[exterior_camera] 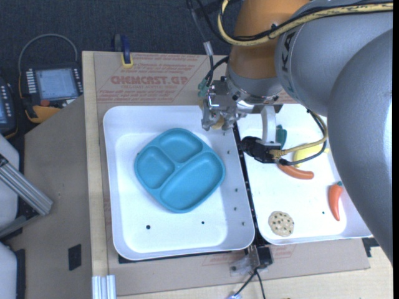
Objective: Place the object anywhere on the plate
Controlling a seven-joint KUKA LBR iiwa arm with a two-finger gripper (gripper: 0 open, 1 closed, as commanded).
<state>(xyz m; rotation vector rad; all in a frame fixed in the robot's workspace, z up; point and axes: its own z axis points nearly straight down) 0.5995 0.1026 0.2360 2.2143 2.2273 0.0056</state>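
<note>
A blue divided plate (179, 169) lies in the left white bin (124, 229), a little left of its middle. My gripper (214, 122) hangs over the bin's far right corner, just beyond the plate's upper right rim. In the right bin (312, 232) lie a round cookie (281, 223), an orange carrot (335, 202) and a red-orange sausage (297, 171). A yellow banana-like piece (307, 150) and a small teal piece (280, 133) sit behind the sausage, partly hidden by the arm.
The grey arm with its orange band (268, 17) covers the far right of the scene and much of the right bin. A raised divider (244, 185) separates the two bins. A brown board (149, 73) borders the bins at the back.
</note>
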